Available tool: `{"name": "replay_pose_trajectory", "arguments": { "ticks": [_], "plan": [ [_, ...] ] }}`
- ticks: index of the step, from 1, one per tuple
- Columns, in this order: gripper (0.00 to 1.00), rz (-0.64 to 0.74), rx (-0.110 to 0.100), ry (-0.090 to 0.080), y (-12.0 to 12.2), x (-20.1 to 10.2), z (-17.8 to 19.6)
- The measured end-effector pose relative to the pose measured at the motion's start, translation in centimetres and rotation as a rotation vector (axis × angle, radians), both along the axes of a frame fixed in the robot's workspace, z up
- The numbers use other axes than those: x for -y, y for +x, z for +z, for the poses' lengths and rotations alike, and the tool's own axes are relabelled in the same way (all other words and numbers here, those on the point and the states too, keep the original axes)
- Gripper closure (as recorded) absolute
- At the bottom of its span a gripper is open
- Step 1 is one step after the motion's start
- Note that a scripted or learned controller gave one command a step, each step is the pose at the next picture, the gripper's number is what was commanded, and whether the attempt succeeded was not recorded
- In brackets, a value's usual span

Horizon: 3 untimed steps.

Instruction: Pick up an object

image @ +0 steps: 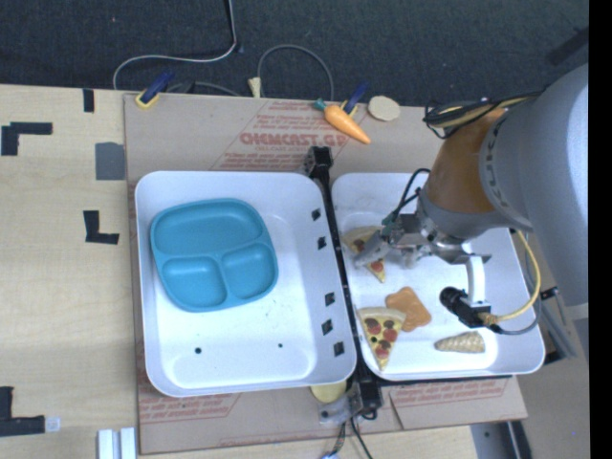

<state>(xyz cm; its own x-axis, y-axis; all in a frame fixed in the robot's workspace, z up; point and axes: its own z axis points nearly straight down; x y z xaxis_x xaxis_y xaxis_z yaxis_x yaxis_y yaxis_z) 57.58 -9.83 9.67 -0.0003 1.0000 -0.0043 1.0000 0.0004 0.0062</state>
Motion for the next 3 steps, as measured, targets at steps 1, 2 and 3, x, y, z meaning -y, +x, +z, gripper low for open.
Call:
{"name": "replay_pose_trajectory", "arguments": {
  "ticks": [1,2,3],
  "plan": [
    [1.00,0.001,-0.001,0.000,0.0,0.0,1.0],
    [0.00,0.001,-0.001,0.000,0.0,0.0,0.9],
    [0.00,0.003,-0.005,0.005,6.2,0.4,-1.1]
  ]
}}
